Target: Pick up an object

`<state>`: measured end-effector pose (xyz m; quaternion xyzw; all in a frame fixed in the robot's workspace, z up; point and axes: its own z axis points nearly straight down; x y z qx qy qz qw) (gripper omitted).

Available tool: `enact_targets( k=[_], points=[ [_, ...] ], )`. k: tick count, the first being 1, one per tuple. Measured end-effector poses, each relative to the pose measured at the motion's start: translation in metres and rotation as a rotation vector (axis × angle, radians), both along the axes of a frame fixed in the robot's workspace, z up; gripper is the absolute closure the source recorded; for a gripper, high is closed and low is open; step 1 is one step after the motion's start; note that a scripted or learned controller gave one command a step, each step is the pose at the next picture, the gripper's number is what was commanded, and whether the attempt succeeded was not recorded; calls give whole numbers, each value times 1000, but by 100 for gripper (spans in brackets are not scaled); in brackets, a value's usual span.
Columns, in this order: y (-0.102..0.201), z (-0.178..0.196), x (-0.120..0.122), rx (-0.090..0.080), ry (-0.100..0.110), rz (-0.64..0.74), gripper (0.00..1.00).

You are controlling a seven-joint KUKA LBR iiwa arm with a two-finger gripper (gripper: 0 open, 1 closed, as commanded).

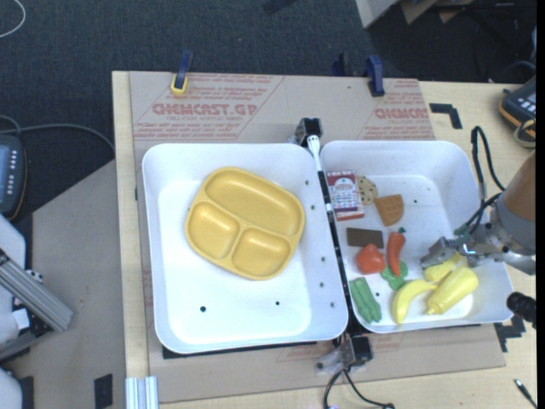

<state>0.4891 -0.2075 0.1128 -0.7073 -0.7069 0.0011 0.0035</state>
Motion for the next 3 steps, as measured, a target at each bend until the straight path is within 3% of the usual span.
enact_targets(
  k=[1, 2, 3],
  points=[
    [1, -30, -1, -1, -2, 1, 0],
    [0, -18, 0, -4, -7, -1, 100],
    [4, 26, -1, -6, -11, 1, 100]
  ],
)
